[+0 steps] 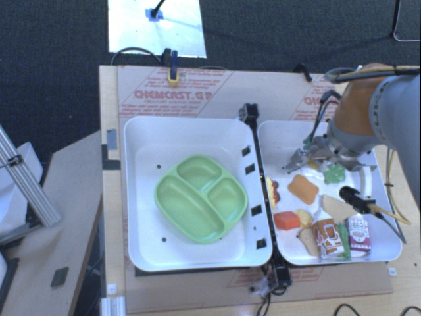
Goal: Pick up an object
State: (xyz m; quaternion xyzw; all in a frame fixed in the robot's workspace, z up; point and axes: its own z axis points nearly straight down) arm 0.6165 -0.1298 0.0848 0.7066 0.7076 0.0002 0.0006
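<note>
My gripper hangs low over the back part of the right bin, reaching in from the right. Just in front of it lies an orange bread-like toy, and a green toy sits to its right, partly under the wrist. Nothing shows held in the gripper. Further forward are a red piece, a small yellow piece, a beige slice and two printed packets.
The left bin holds a green divided plate. A black divider with clips runs between the bins. A dark red piece lies against the right bin's left wall.
</note>
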